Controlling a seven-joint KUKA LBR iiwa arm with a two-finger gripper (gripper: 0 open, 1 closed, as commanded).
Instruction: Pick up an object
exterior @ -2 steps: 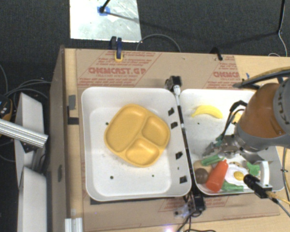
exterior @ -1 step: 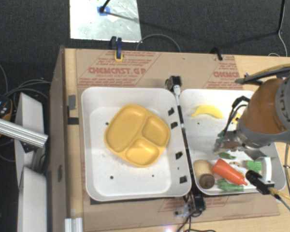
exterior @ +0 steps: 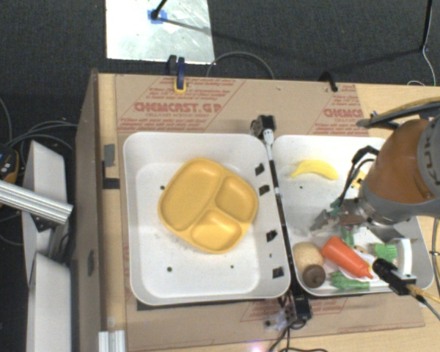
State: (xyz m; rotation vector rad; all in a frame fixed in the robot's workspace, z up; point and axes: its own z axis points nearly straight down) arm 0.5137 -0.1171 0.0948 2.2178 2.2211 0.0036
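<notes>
The right bin [exterior: 308, 196] holds a yellow banana [exterior: 314, 169] near its far wall. An orange carrot [exterior: 345, 257] lies near the front. A beige potato-shaped piece [exterior: 306, 254] and a small brown round piece [exterior: 314, 275] sit at the front left. Green pieces [exterior: 350, 281] lie beside them. My gripper [exterior: 339, 220] hangs low over the middle of this bin, just above the carrot's far end and right of the potato piece. Nothing is visibly held in it. The arm's orange band [exterior: 396, 163] hides the bin's right part.
In the left bin [exterior: 147, 270] rests a yellow divided plate [exterior: 207, 204], tilted diagonally. A black clip strip [exterior: 273, 196] runs along the divider between the bins. Cables [exterior: 418, 292] trail past the right bin's front right corner.
</notes>
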